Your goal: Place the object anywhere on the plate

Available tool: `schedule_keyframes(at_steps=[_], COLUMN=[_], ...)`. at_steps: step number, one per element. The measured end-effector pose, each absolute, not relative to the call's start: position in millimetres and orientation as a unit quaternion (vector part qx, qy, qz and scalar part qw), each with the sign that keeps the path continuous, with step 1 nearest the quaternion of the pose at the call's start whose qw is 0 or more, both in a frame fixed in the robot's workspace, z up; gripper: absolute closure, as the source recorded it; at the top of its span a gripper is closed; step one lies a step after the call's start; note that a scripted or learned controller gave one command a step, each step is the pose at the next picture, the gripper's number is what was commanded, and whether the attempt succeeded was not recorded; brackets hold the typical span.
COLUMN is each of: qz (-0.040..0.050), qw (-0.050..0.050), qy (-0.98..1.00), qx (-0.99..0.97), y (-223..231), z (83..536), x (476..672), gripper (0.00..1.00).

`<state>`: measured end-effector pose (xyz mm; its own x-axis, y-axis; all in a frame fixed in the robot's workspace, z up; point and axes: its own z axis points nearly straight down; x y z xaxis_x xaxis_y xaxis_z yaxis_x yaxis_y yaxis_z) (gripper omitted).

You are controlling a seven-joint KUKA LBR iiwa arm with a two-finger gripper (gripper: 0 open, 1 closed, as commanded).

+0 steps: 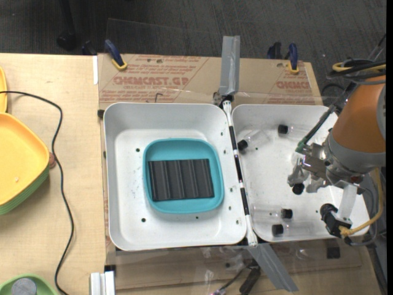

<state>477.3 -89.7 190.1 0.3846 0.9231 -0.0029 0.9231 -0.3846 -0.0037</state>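
A teal plate [183, 150] with a dark ridged centre lies in the left bin [123, 165]. Several small black objects lie in the right bin [270, 171]: one [282, 128] near the back, one [242, 144] by the left wall, and two [286, 213] [277, 229] near the front. My gripper [299, 180] hangs low over the right half of the right bin, pointing left. A small black piece [298, 189] sits right at its tip; whether it is held is unclear.
The grey arm with its orange band [362, 121] covers the right bin's right side. A yellow dish [18, 165] and a black cable [61, 183] lie on the wooden table at left. Cardboard with clamps [159, 75] stands behind the bins.
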Motion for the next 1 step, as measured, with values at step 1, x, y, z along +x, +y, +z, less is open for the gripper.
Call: schedule_keyframes(at_steps=[1], qz=[0.0022], qw=[0.001], qy=[-0.555], qx=[-0.832], y=[-89.7], z=[190.2], x=[477.3], gripper=[0.0])
